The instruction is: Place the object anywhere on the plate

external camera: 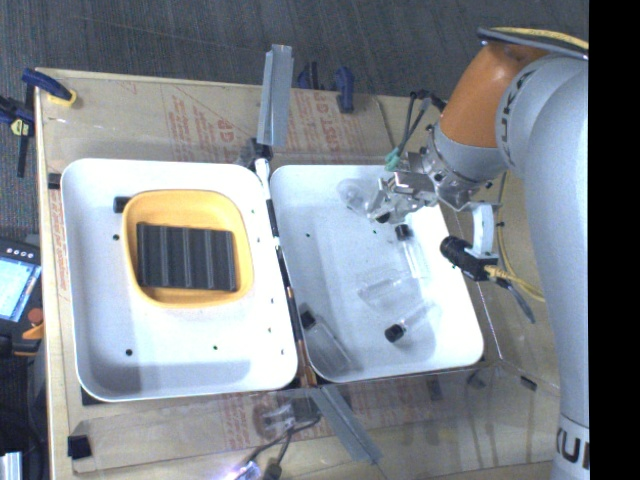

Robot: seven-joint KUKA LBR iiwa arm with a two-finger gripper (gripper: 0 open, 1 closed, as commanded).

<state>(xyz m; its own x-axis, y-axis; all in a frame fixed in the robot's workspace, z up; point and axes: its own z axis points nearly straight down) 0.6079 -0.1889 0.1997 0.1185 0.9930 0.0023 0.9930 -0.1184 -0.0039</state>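
A yellow plate [186,208] with a dark ridged centre lies in the left bin [90,348]. The right bin [320,228] holds clear plastic pieces. One is a clear vial [412,256] with a black cap at its far end, another is a black-capped vial [408,324] nearer the front, and a clear piece [380,289] lies between them. My gripper [388,206] hangs low over the far right part of the right bin, just above the first vial's cap. A further clear piece [352,194] lies beside it to the left. I see nothing held.
A raised divider [280,258] separates the two bins. A grey bar [274,93] stands behind them and another grey bar [345,423] lies at the front. Clamps [48,86] sit at the bench's far left corner. A black and yellow cable [485,263] hangs by the right bin's edge.
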